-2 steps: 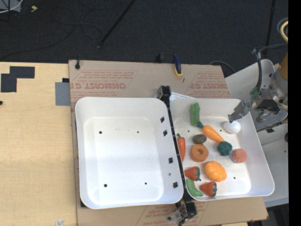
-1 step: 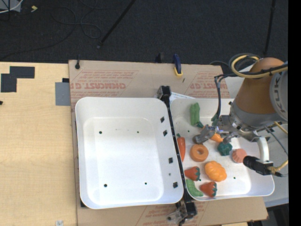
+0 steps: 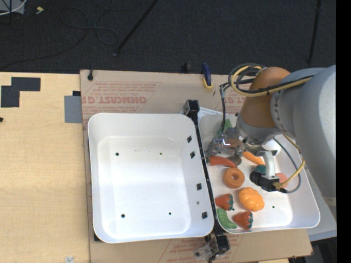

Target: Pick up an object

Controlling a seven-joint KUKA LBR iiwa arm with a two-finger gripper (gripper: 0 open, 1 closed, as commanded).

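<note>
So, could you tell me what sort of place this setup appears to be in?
Probably a robotics lab bench for grasping trials: a grey arm reaches over two white bins, toy food such as an orange doughnut fills the right one, and loose cables cross the dark floor.

arm (image 3: 307, 108): cut off by the right edge of the view.
right bin (image 3: 299, 215): its far part is hidden under the arm.
gripper (image 3: 227, 146): fingers too small and cluttered to make out.
green item (image 3: 226, 126): mostly hidden by the wrist; kind unclear.
orange piece (image 3: 253, 158): its right end is covered by the arm's fittings.
</note>
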